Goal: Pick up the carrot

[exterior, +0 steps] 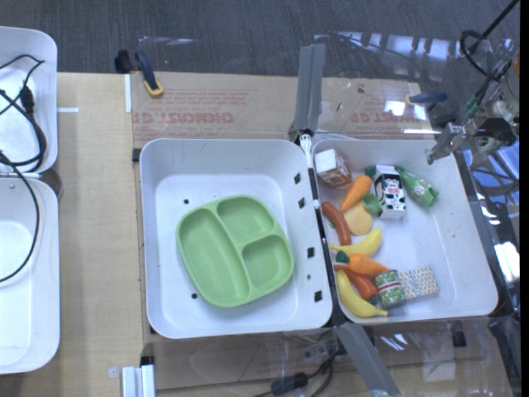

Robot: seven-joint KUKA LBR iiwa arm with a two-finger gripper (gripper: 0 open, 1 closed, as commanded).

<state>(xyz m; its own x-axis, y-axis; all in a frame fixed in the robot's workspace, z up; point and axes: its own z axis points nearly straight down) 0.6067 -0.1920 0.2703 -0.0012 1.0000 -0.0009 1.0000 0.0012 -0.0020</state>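
Camera view: two carrots (356,191) are seen in the right bin (463,246); whether the gripper (442,145) is spread cannot be told.

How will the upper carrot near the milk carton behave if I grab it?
The carrot looks like smooth moulded plastic, so probably stiff and light. Its taper may slip from the pincer. It leans on neighbouring toys, so it could roll.

Orange carrot (356,191), green divided plate (235,250), yellow banana (368,242), black-and-white cow-patterned carton (390,193), white bins (157,222)
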